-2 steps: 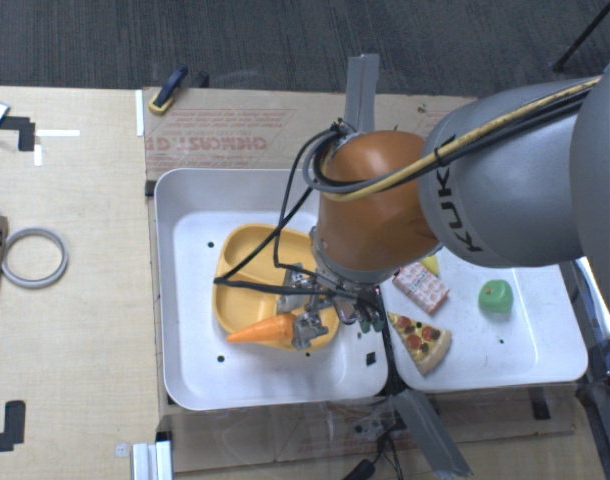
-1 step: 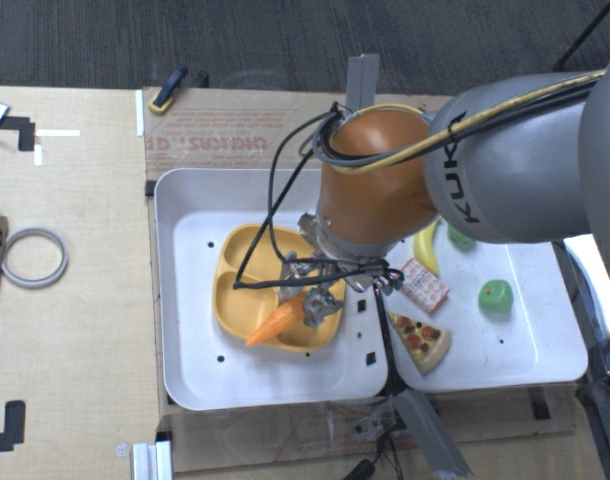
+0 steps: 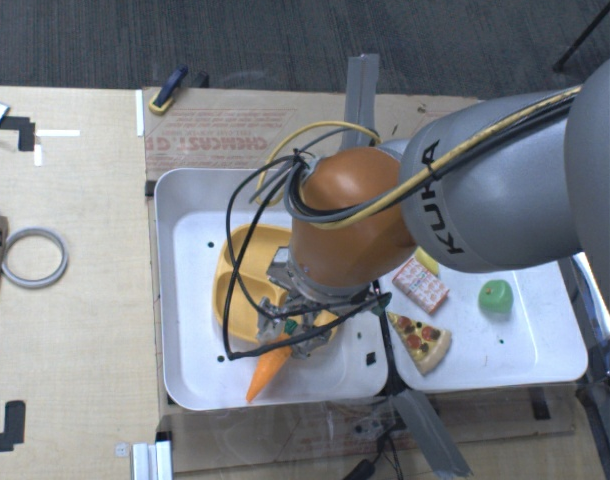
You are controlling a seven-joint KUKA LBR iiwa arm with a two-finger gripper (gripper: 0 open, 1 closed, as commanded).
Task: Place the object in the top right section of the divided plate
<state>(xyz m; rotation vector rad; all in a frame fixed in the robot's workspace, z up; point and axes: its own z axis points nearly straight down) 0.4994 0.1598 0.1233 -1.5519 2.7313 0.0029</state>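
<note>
Carrot [image 3: 268, 370] lies at near edge of left bin [image 3: 185, 298], tip poking out beneath gripper [image 3: 303, 336] | jaw state: cannot tell, arm [image 3: 465, 193] covers it | yellow divided plate [image 3: 240, 278] mostly hidden | right bin [image 3: 545, 358]: wafer [image 3: 420, 286], pizza slice [image 3: 422, 340], green apple [image 3: 496, 296]

The arm [image 3: 505, 193] is grey with an orange band [image 3: 345, 213] above the wrist, black lettering on its side, and black and yellow cables [image 3: 285, 168] looping over it. Both bins [image 3: 185, 298] are white. The divided plate [image 3: 240, 278] in the left bin is yellow. A carrot [image 3: 265, 373] near it is orange. In the right bin, an apple [image 3: 496, 296] is green, a pizza slice [image 3: 422, 340] is tan with red and green dots, and a wafer [image 3: 419, 286] is pink with a white checked pattern. The table [image 3: 75, 368] is pale tan, bearing a grey tape ring [image 3: 32, 256] at left.
</note>
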